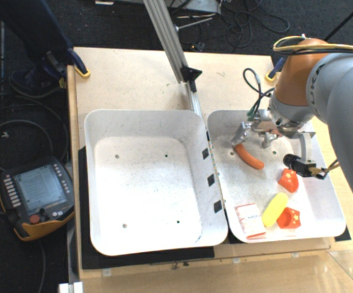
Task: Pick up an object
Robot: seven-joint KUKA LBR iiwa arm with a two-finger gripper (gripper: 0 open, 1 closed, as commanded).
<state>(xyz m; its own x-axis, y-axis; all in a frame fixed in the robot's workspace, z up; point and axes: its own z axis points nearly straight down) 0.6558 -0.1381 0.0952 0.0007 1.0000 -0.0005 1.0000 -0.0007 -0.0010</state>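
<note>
The gripper (253,133) is lowered into the right bin (328,191), fingers spread, nothing seen between them. The orange sausage (249,155) lies just below its fingertips, apparently ungrasped. Closing and lifting are judged outstanding.
</note>
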